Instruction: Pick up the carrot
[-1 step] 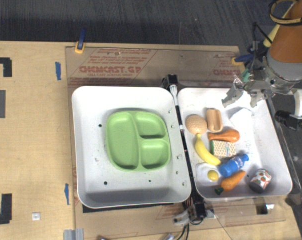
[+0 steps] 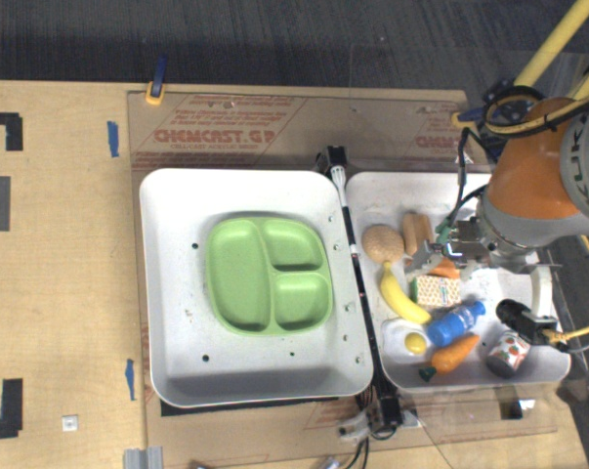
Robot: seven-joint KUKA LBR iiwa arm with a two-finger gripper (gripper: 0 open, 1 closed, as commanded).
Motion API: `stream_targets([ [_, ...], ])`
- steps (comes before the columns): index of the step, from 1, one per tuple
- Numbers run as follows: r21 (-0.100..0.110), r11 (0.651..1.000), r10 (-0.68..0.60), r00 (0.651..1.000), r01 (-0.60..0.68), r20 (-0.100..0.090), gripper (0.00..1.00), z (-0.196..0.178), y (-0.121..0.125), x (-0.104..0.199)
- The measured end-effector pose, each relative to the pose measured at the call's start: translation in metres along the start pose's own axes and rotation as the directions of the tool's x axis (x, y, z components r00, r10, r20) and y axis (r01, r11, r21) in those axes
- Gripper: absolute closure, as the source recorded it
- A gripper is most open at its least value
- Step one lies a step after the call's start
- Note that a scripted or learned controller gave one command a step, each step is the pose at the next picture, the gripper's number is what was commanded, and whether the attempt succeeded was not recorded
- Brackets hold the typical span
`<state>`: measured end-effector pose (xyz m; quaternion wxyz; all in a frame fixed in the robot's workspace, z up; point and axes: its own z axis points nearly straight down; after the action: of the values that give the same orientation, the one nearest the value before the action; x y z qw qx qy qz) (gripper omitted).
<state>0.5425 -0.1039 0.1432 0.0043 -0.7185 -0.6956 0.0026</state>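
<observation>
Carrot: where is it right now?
The carrot lies near the front edge of the right bin, just below the blue bottle and left of the dice-like cube.

The grey arm with its orange band (image 2: 538, 189) runs out past the right edge, and its bulk hides the far right corner of the shallow white right-hand bin (image 2: 411, 186). The two-finger metal gripper (image 2: 441, 252) is a small dark tangle, too crowded to tell how its fingers stand, and it covers the top of a small orange-and-white patterned box (image 2: 437, 289). The orange carrot (image 2: 452, 354) is partly overlapped by a blue plastic bottle (image 2: 456, 321), its green end too small to make out.
</observation>
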Motion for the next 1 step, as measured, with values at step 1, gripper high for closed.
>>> stream_targets([
  [1,-0.02,0.994,0.11,0.994,-0.11,0.002,0.0,0.0541,0.0796,-0.0339],
])
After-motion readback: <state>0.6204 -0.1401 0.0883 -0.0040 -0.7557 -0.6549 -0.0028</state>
